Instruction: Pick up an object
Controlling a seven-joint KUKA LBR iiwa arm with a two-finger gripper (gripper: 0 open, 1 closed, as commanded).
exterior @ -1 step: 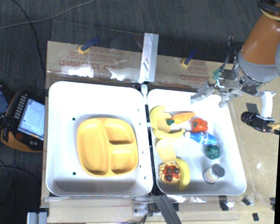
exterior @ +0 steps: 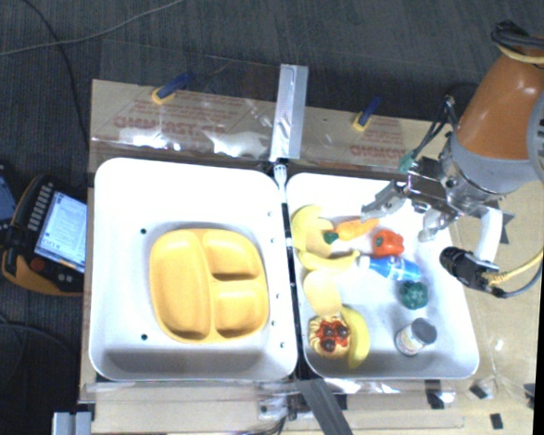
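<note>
Bottom-of-frame clutter in right white bin [exterior: 448, 364], arm hovering upper right, nothing picked yet.
Yellow banana w/ red berries [exterior: 343, 336] and small metal can [exterior: 415, 336] lie low; I see gripper [exterior: 412, 208] over the bin's top edge, fingers spread, gripping nothing, prob. lining up on the orange carrot-shaped toy [exterior: 357, 229] just left of it.

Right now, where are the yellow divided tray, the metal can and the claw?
yellow divided tray [exterior: 210, 283], camera view, centre ridge.
metal can [exterior: 416, 336], camera view, shiny top.
claw [exterior: 405, 204], camera view, between its fingertips.
</note>
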